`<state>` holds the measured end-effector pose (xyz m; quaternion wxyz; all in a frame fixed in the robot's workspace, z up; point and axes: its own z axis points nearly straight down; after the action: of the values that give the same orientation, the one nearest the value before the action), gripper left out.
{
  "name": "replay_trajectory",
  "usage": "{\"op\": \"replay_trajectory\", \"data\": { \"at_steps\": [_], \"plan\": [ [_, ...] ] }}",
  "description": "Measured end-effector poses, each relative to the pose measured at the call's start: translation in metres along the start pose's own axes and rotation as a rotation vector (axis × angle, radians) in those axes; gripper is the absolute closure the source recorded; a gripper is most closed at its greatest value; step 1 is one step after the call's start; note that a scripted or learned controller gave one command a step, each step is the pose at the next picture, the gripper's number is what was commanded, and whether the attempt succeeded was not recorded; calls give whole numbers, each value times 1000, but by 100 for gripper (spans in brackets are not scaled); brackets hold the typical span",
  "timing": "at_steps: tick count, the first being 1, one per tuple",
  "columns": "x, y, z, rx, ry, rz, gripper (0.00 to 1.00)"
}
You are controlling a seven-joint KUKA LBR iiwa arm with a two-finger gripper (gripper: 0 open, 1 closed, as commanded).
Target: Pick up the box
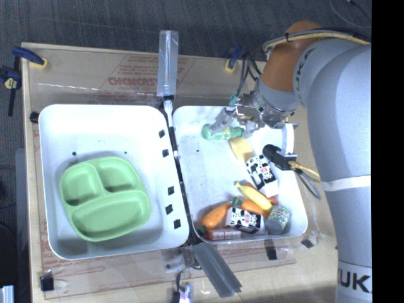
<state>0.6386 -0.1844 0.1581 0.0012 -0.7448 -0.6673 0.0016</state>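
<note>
A small box [261, 171] with a black-and-white cow pattern lies on the right side of the right bin [196, 169]. A second box with the same pattern [245, 219] lies near that bin's front wall. My gripper [236, 122] hangs low over the bin's far end, above and behind the first box and apart from it. A green toy [216, 132] lies right at the gripper's tip; I cannot tell if it is being touched.
A pale yellow block [240, 148], a banana [254, 197], an orange carrot [214, 215], a small can [278, 218] and a brown bar [222, 234] crowd the boxes. A green divided plate [106, 197] lies in the left bin [50, 125].
</note>
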Motion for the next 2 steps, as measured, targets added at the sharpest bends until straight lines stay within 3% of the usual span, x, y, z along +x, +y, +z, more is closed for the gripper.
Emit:
{"op": "replay_trajectory", "data": {
  "at_steps": [1, 2],
  "plan": [
    [21, -12, 67, 0, 1, -79, 0],
    [21, -12, 56, 0, 1, -83, 100]
  ]
}}
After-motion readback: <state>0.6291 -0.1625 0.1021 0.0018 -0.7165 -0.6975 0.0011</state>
